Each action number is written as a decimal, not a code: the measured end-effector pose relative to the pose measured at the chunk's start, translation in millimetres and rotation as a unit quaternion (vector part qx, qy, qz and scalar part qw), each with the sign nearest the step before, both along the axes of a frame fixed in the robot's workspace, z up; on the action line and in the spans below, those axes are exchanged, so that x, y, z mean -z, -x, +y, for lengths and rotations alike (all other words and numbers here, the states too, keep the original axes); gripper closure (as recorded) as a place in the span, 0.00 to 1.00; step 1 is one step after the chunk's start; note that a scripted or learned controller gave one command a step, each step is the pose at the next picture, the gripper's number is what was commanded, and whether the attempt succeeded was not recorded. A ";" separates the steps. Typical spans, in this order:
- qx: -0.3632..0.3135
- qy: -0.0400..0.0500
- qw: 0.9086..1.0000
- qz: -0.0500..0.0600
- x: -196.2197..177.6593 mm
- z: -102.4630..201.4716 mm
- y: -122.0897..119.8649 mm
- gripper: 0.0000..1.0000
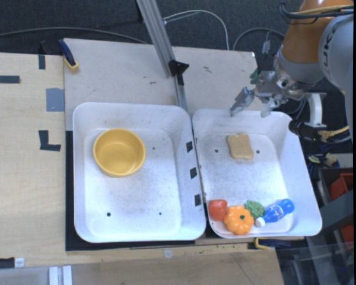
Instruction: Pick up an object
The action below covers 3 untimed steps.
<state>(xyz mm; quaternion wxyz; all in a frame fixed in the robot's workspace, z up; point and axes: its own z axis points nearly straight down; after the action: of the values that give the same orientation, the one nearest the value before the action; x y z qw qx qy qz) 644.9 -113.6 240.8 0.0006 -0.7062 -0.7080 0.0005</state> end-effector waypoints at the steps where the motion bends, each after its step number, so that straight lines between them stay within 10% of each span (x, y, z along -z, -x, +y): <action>1: 0.000 0.000 1.000 0.000 0.0 -0.1 0.0 0.00; 3: 0.000 0.000 1.000 0.003 125.6 4.6 -0.1 0.00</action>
<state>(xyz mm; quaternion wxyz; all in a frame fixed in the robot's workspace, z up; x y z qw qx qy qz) 645.0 -109.0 115.2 0.0026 -0.7064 -0.7078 0.0031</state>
